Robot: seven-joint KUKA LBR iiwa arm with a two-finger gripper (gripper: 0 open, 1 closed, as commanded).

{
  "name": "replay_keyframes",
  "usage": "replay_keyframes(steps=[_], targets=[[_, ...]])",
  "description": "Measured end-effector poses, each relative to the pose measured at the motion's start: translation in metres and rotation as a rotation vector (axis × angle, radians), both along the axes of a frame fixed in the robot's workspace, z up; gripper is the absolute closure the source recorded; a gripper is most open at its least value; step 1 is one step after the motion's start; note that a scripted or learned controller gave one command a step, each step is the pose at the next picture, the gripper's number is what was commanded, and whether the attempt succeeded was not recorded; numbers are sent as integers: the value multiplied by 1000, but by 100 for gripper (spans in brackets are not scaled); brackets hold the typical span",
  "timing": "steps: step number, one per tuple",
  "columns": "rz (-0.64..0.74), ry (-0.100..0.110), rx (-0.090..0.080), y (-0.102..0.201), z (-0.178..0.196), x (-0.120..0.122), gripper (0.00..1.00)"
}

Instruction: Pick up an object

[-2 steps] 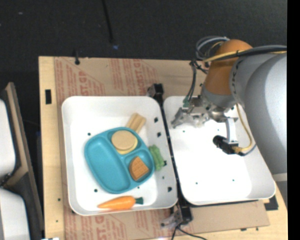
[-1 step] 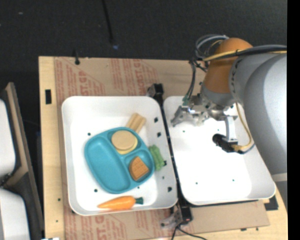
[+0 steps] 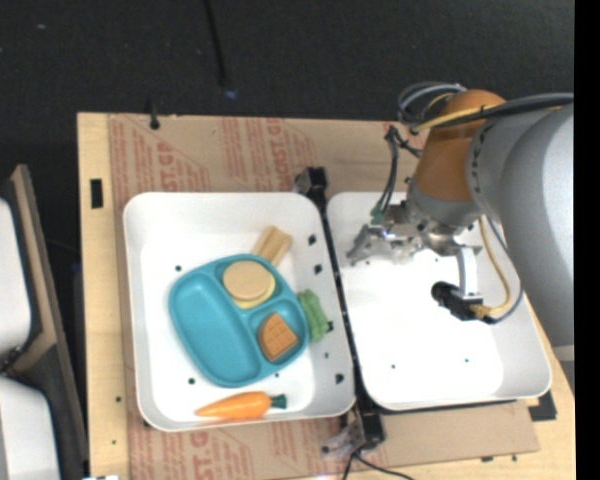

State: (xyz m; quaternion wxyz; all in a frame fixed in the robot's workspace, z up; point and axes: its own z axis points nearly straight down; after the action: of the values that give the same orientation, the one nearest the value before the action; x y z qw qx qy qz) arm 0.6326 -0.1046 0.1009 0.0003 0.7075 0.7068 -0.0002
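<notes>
1. Camera view showed the left bin (image 3: pixel 140 268) holding every loose thing, well apart from the gripper (image 3: pixel 365 246).
2. A blue tray (image 3: pixel 205 333) lay tilted in the middle of that bin, split into compartments.
3. A round tan biscuit (image 3: pixel 250 281) sat in the tray's upper compartment, and a brown waffle (image 3: pixel 278 337) in its lower right one.
4. A wooden block (image 3: pixel 272 243) lay just above the tray, touching or overlapping its top edge.
5. A green piece (image 3: pixel 313 314) was tucked against the tray's right side, near the bin's right wall.
6. A carrot (image 3: pixel 240 405) lay on its side along the bin's lower edge, apart from the tray, its green end pointing right.
7. A dark divider (image 3: pixel 330 268) ran between the two bins.
8. Over the right bin (image 3: pixel 450 368), near its upper left corner, the gripper hung from the grey arm (image 3: pixel 530 198) with the orange band (image 3: pixel 450 158) above it.
9. Its metal fingers (image 3: pixel 358 250) pointed left towards the divider; whether they were spread or pressed together could not be told, and nothing was seen between them.
10. A black cable fitting (image 3: pixel 455 300) hung just right of the gripper over the bin floor.
</notes>
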Motion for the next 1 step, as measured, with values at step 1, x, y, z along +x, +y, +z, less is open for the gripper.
replay_keyframes(steps=[1], targets=[[0,-4,0,8,40,-36,0]])
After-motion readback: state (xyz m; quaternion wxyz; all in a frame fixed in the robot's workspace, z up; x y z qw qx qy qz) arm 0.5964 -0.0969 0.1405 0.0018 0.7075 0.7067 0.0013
